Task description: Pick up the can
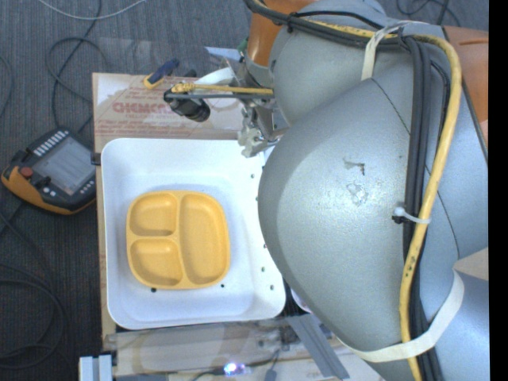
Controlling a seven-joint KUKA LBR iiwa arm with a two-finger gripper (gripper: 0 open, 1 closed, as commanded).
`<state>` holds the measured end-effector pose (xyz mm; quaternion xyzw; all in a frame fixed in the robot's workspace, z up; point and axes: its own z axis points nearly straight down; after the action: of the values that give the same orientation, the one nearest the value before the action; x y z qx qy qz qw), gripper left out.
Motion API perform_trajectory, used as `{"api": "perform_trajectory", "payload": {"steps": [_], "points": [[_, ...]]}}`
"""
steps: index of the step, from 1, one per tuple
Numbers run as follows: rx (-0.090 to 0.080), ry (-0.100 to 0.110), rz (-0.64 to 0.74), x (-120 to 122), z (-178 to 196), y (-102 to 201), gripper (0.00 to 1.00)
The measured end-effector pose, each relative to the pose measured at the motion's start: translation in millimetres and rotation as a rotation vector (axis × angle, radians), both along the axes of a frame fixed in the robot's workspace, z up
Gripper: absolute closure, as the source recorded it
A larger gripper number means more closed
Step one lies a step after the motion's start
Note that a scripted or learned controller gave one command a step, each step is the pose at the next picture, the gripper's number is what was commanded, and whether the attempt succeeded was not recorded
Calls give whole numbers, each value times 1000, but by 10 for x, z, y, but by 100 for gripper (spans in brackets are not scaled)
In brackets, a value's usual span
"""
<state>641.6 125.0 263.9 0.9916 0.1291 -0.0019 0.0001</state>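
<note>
My gripper [252,136] hangs over the far right corner of the left white bin [115,236], at its back rim. A yellow divided plate [179,239] with three compartments lies in the middle of that bin. The arm's big grey body [357,189] fills the right half of the view and covers the right bin, so whatever lies there is hidden.
A cardboard sheet with red print [135,109] lies behind the left bin, with a small blue and yellow tool [162,72] on its far edge. A teach pendant [51,173] and loose cables lie on the floor to the left.
</note>
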Motion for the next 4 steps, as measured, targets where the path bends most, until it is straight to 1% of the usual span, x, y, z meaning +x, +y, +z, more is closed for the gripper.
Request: {"api": "perform_trajectory", "payload": {"steps": [1,2,3,4], "points": [[-1,3,-36,188,-753,72,100],[-3,3,-36,120,-1592,-37,100],[0,1,-36,-19,-1424,373,100],[3,-9,-27,204,-1765,479,100]]}}
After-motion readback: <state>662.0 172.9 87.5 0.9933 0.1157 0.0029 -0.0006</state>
